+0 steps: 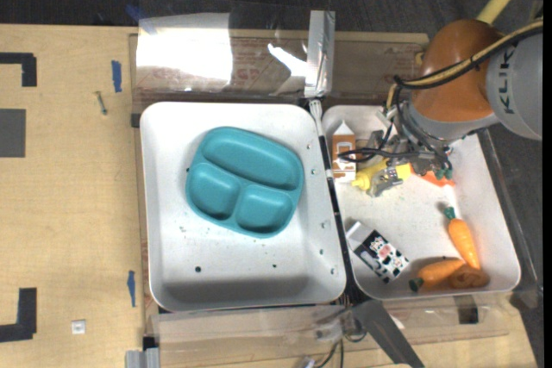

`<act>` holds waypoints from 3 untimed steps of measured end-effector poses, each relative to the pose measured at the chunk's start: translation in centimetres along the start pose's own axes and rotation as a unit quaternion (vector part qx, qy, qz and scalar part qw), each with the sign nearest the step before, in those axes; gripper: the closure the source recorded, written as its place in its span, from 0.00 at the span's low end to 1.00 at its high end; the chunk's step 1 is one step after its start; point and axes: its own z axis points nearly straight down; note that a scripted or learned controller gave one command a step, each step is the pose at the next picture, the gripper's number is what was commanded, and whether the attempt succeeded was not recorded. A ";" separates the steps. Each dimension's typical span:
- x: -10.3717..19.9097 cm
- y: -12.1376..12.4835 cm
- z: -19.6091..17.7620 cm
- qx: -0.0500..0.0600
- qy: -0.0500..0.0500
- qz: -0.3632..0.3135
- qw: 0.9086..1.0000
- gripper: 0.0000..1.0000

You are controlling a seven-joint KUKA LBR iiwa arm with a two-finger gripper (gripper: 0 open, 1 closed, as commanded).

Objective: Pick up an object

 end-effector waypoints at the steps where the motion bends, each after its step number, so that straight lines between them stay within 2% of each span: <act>1: -3.6 4.8 -9.2 0.007 0.006 0.024 1.000 1.00; 2: -6.2 6.5 -16.1 -0.001 0.006 0.143 0.990 1.00; 3: -1.7 7.0 -12.0 0.000 0.012 0.151 0.988 1.00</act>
